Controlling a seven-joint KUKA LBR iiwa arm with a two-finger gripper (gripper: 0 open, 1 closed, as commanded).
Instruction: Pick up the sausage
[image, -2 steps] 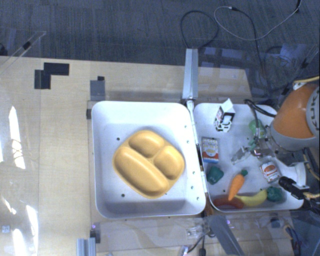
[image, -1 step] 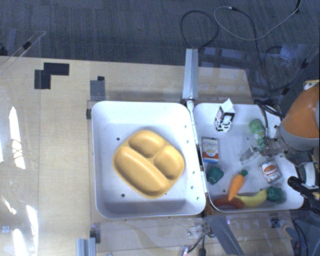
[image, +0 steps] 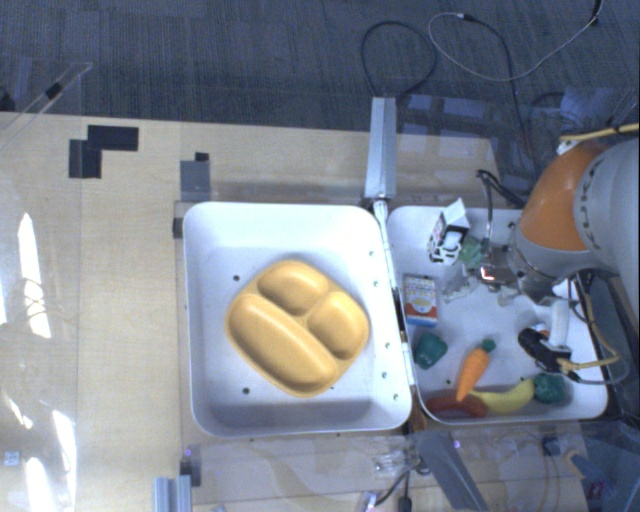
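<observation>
The sausage (image: 455, 405), dark red, lies at the near edge of the right bin (image: 500, 335), touching the banana (image: 508, 397) and just below the carrot (image: 473, 367). The gripper (image: 478, 268) hangs over the bin's far part, well apart from the sausage; whether it is clenched or released I cannot tell. A green pepper (image: 430, 349) and a small carton (image: 420, 298) sit near the divider. The left bin (image: 210, 300) holds a yellow bread loaf (image: 297, 326).

Yellow bread-like loaf (image: 298, 326) in left bin (image: 200, 300), sausage (image: 455, 406) beside banana (image: 510, 397) and carrot (image: 474, 367) in right bin (image: 410, 225)
</observation>
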